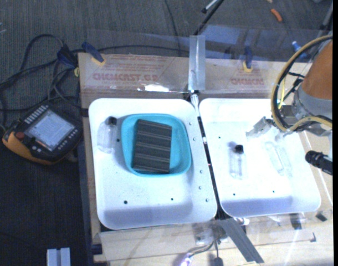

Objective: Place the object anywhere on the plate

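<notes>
Nearest, right of the plate (183, 154) and across the divider: right bin (302, 195), white and shallow. Inside it, a clear vial (236, 162) lying flat on the bin floor, well apart from the plate. Long axis near to far, black cap at the far end, clear body toward the near rim. Further right of the plate, a second clear piece (277, 157), too faint to identify, also lying roughly near to far.

Around the plate: left bin (158, 209), white. Plate itself blue, rounded at the corners, resting on the bin floor at mid-depth. On the plate, a dark ribbed block (152, 146), flat, fully within the plate's rim. Long axis near to far, tilted slightly, far end leaning right; ribs across the short way.

Just left of the plate, touching or nearly touching its rim: another clear vial (107, 133), black cap at the far end.

Far right of the plate, above the right bin's far half: gripper (264, 125), well apart from both vials. Nothing seen held. Opening width: cannot tell.

Well left of the plate, off the bench: hand pendant (47, 132) with lit screen.

Beyond the plate: cardboard panel (136, 73) behind the bins.
</notes>
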`<state>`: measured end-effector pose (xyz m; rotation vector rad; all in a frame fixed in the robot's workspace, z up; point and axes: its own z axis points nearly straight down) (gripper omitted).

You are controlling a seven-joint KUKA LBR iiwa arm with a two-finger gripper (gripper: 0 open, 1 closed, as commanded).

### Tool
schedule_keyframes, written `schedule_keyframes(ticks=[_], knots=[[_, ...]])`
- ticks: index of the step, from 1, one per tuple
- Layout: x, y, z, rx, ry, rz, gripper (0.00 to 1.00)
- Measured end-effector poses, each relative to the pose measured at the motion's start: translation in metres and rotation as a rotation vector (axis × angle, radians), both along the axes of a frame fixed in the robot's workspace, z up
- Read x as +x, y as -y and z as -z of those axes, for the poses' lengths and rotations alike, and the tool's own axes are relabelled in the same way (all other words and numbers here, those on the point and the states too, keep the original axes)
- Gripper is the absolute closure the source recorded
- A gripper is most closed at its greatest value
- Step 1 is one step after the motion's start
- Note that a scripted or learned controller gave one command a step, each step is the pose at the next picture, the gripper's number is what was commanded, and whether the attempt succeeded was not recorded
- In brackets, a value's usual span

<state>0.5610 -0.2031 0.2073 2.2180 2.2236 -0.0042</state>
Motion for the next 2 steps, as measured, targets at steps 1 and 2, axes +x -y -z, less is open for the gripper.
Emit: schedule_keyframes(ticks=[1,2], knots=[[0.059,0.021,-0.177,-0.002,0.002,0.051,0.0],[-0.004,0.015,-0.124,0.001,-0.001,0.166,0.0]])
